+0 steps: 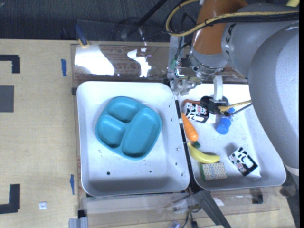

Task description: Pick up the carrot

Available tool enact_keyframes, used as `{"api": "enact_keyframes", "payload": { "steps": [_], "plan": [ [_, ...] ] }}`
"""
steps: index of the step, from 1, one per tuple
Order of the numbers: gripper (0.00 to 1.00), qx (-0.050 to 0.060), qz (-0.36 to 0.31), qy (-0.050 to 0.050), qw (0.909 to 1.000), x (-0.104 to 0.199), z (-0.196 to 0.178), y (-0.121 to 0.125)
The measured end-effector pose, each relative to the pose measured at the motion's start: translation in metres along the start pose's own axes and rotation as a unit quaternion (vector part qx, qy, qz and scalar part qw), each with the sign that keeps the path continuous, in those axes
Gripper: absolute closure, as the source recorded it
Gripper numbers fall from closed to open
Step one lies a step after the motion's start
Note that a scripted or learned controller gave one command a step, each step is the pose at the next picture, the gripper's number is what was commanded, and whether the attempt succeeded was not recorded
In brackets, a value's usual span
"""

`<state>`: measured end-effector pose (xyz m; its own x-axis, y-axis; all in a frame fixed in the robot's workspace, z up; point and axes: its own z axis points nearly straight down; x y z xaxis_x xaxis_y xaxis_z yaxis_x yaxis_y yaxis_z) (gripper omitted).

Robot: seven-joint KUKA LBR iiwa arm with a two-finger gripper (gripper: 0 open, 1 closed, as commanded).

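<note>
The slim orange carrot (190, 128) lies below the hand (183, 85), just apart, its long axis running toward the hand; the hand's state seems unreadable from here.

Two white bins (90, 127), one blue plate (128, 126), one carrot (190, 128), one banana (203, 156)

The big, rounded, smooth grey arm (273, 56) carried a glossy orange band (213, 20) above its wrist. Yellow and black cables (183, 13) looped past that band and ran along the grey casing. Below the band sat a cluttered metal wrist assembly (185, 72), silver and dark, with small fittings too fine to make out.
</note>
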<state>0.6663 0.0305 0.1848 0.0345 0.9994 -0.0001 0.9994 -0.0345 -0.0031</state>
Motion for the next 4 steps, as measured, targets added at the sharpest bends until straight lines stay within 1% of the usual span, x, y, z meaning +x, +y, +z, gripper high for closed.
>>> {"api": "enact_keyframes", "payload": {
  "steps": [1, 2, 3, 4],
  "plan": [
    [1.00, -0.002, 0.204, 0.000, 0.9790, 0.009, 0.000, 0.000],
    [1.00, -0.004, 0.217, 0.004, 0.9762, 0.048, 0.039, 0.000],
    [1.00, -0.002, 0.125, 0.000, 0.9922, 0.095, -0.065, -0.022],
    [1.00, 0.001, 0.438, 0.000, 0.8991, 0.135, -0.011, -0.049]
  ]
}}
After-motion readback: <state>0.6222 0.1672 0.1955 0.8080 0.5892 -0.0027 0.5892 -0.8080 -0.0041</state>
